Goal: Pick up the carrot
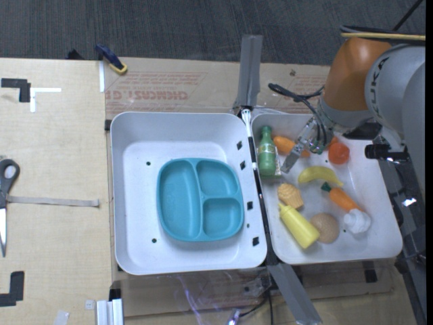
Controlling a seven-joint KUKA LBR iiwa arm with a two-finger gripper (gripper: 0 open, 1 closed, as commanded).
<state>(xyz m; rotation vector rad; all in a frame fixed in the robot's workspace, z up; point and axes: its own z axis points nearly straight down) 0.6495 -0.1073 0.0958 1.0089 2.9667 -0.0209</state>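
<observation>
The carrot [342,199] is orange with a small green top. It lies in the right bin [379,246], pointing toward the near right, just below the banana [320,175]. My gripper [299,152] hangs over the far left part of that bin, next to a small orange piece [284,143] and the green bottle [267,153]. It is well up and left of the carrot, with the banana between them. Nothing shows in its grasp.
The right bin also holds a red tomato [338,153], a waffle-like biscuit [290,195], a yellow bottle [298,225], a brown round item [326,227] and a white piece [357,221]. A blue divided plate [201,199] lies in the left bin [128,181]. Scissors [5,195] lie on the bench at left.
</observation>
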